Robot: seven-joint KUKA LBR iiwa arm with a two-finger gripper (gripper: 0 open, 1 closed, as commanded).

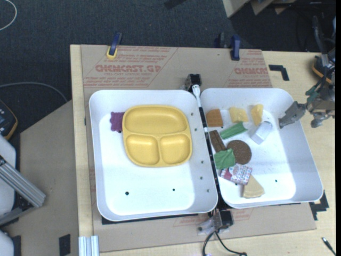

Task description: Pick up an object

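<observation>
My claw (pixel 302 117) hangs over the right bin's (pixel 298 159) far edge, fingers apart, gripping nothing; white block (pixel 260 132) near; yellow tray (pixel 157 135) in left bin (pixel 149 196).

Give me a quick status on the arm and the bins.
Gripper over right bin's right edge, holding nothing seen. Small items clustered left in that bin. Yellow tray in left bin.

The right bin (pixel 298 164) is crowded at its left by food pieces (pixel 234 153); its right half is left open.
</observation>
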